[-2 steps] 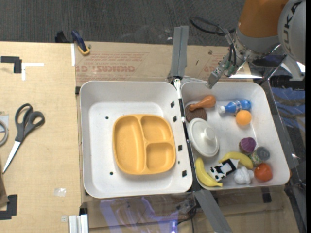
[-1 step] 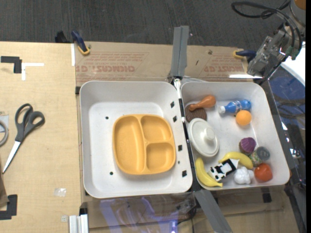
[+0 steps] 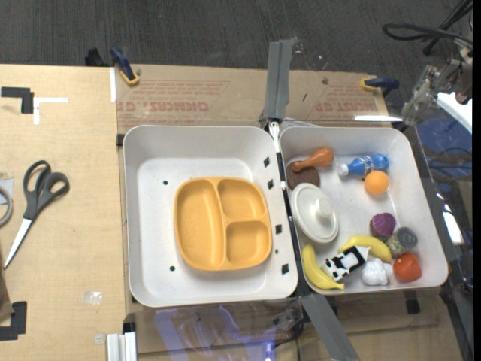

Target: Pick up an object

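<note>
A pale wooden surface (image 3: 60, 262) carries two shallow white bins side by side, with a flattened cardboard sheet (image 3: 195, 100) behind them. The cardboard bears red printing seen upside down and mirrored; its words cannot be made out with certainty.

The left bin (image 3: 143, 277) holds a yellow divided plate (image 3: 223, 222) at its centre, with bare white floor on all sides of it.

The right bin (image 3: 417, 175) is crowded. A white lidded dish (image 3: 315, 212) sits at nine o'clock. A brown drumstick toy (image 3: 312, 160) lies at eleven o'clock, a blue and white bottle (image 3: 362, 165) at twelve o'clock, and an orange ball (image 3: 376, 183) touches it below. Two yellow bananas (image 3: 319, 271) curve along the six o'clock edge around a black and white toy (image 3: 345, 262). A purple object (image 3: 383, 224), a grey round piece (image 3: 406, 238), a red tomato toy (image 3: 406, 268) and a white lump (image 3: 375, 274) cluster at four o'clock. Open floor lies mid-bin.

Scissors (image 3: 34, 198) lie on the surface at nine o'clock.

The claw (image 3: 422, 100) hangs at two o'clock, outside the bins; whether it is open or closed cannot be told.
</note>
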